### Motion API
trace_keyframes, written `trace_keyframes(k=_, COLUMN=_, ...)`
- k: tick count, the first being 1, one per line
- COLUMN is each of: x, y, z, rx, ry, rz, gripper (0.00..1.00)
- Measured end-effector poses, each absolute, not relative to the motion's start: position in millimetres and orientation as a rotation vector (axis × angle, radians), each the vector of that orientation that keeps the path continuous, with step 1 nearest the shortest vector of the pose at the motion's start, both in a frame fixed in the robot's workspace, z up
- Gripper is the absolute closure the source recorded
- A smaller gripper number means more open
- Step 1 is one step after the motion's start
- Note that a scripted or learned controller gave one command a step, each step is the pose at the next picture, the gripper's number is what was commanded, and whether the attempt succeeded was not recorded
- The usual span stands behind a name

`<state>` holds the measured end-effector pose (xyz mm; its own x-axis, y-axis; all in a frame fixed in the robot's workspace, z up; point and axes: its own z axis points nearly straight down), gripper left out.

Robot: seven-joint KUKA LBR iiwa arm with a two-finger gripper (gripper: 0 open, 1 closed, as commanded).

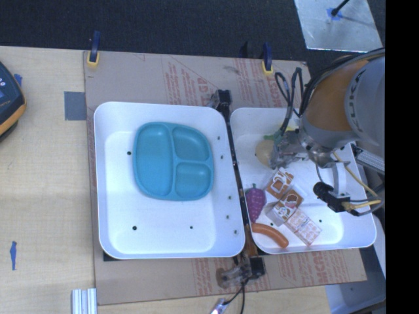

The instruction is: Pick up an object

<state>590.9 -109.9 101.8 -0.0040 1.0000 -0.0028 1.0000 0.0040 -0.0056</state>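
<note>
Pale round object sits at the right bin's upper left, gripper hovering just beside it; grip state, cannot tell. Best descend centred, clear of the wall.

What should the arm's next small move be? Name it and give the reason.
Probably a short descent straight down: the gripper sits low over the right bin, above the pale round object. Nothing shows between its fingers, so a pick has yet to happen.
</note>
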Motion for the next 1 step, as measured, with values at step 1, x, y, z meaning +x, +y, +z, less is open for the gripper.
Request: trace_keyframes(k=1, x=590.9, y=-109.8, z=101.7, rx=-2.215, ry=-2.224, rz=0.009, gripper=0.0)
